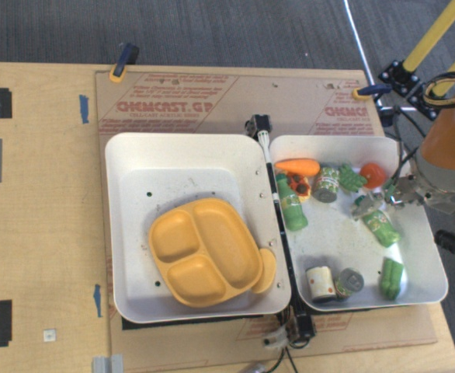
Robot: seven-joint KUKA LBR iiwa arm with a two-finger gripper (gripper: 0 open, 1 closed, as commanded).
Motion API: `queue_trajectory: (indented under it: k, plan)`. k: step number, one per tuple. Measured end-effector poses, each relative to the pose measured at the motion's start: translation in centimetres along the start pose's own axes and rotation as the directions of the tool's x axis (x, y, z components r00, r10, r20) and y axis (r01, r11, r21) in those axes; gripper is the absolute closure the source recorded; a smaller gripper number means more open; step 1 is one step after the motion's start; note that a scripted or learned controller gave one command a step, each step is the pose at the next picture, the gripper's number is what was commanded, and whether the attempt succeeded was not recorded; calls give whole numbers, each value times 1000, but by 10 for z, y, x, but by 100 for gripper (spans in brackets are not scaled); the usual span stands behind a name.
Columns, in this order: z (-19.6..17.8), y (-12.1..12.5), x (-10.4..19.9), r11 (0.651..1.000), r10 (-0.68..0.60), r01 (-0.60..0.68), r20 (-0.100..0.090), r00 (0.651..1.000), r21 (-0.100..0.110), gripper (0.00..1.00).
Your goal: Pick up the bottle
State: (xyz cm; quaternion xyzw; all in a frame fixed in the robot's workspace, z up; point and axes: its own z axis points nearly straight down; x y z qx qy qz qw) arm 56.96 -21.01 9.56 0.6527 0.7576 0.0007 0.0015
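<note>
Hovering low at a green plastic bottle (380,227), claw (373,202) seemingly poised to grasp, grip state impossible to tell.

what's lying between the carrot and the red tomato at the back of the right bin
In the camera view, between the carrot and the red tomato lie a tipped can and a small green item.

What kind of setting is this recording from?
Most likely a robotics lab bench for pick-and-place trials: two white bins clamped side by side on a cardboard-covered bench, toy food and a green bottle as test items, and the arm's gripper reaching in.
</note>
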Motion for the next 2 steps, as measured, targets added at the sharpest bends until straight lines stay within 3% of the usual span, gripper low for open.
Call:
queue_trajectory:
  k: [1, 2]
  plan:
    - [-10, 0, 0, 1000, 1, -1, 1, 1000, -2, 100]
    - [-110, 40, 42, 980, 200, -200, 0, 980, 1, 100]
